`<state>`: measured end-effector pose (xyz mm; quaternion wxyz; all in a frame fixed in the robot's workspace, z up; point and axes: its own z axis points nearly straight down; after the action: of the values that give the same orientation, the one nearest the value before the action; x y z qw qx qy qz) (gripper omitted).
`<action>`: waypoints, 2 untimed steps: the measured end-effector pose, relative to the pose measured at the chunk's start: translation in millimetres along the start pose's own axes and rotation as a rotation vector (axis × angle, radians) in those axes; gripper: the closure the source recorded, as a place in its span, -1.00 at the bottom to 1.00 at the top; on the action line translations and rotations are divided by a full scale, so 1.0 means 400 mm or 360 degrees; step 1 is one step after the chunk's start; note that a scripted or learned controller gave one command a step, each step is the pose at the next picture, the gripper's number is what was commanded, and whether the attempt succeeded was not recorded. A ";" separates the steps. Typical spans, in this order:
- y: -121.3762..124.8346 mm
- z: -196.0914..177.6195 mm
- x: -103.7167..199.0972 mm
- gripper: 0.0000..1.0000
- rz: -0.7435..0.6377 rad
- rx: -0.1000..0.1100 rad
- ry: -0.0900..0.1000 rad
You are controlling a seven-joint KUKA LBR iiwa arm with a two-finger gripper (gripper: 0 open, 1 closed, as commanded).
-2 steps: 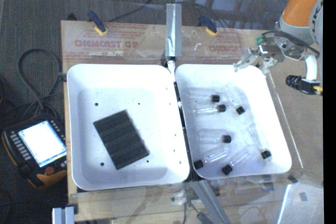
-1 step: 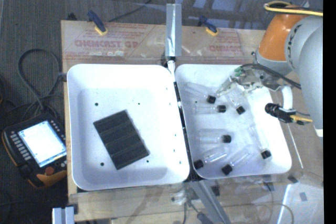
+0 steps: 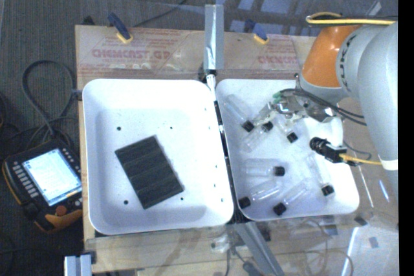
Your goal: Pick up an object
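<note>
Bottles [image 3: 272,171], clear plastic with small black caps, lie scattered across the right-hand white bin [image 3: 349,200], some crossing or touching one another, a few lying apart near the front edge. These are the likely candidates for a pick. The left bin [image 3: 97,139] carries a single dark ribbed slab [image 3: 148,171], lying flat and turned at an angle, well away from the arm.

The grey arm [image 3: 381,87] with its orange band reaches in from the right, and the gripper [image 3: 284,106] sits low over the back part of the right bin, in among the upper cluster of bottles. Glare on the white floor and the transparency of the bottles blur the tool's outline, so whether it is released, clenched or grasping anything cannot be told; nothing can be seen lifted clear of the bin.

Judging by this, the step in hand is the reach or descent onto a bottle in that upper cluster, with the grasp itself not yet confirmed. The next move calls for closing squarely across one bottle's body, not on a cap or on two bottles at once, then a straight lift. Smooth round bottles may roll or slip sideways under the squeeze
</note>
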<state>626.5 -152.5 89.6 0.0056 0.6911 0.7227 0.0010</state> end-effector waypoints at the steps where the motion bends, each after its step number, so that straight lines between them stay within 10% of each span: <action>1: 0.005 -0.031 0.001 1.00 -0.0001 -0.0011 0.0000; 2: 0.005 -0.031 0.001 -1.00 -0.0001 -0.0011 0.0001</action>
<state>628.6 -151.8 101.9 0.0078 0.6908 0.7230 0.0035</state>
